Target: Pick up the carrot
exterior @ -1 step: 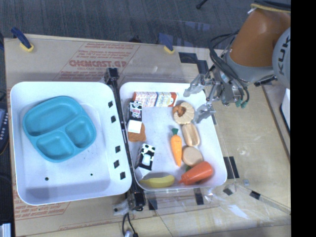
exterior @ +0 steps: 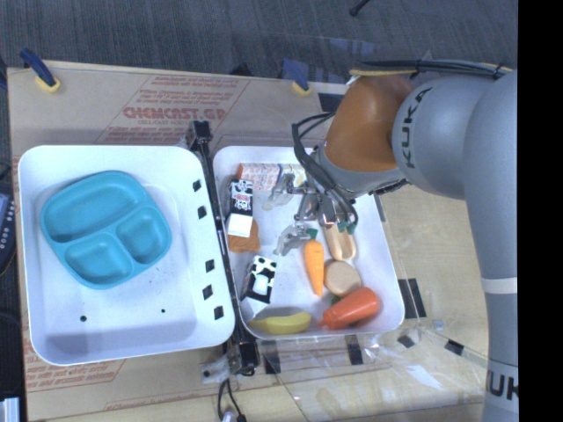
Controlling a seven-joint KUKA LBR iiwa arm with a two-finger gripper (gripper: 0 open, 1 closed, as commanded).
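The orange carrot [exterior: 314,268] lies in the right bin [exterior: 387,262], roughly lengthwise, with its green top pointing to the back. My gripper [exterior: 318,228] hangs just over that top end, open, with one metal fingertip [exterior: 294,235] left of the carrot's top and the other to its right. The carrot rests on the bin floor and nothing is held between the fingers. The grey arm with its orange band [exterior: 365,130] reaches in from the back right and hides the bin's far right corner.
Close around the carrot lie a tan bun [exterior: 341,278], a pale roll [exterior: 339,244], a red-orange vegetable [exterior: 352,307], a banana [exterior: 281,323] and a black-and-white box [exterior: 260,280]. Small packets [exterior: 242,202] line the bin's left side. The left bin holds a blue divided plate [exterior: 104,227].
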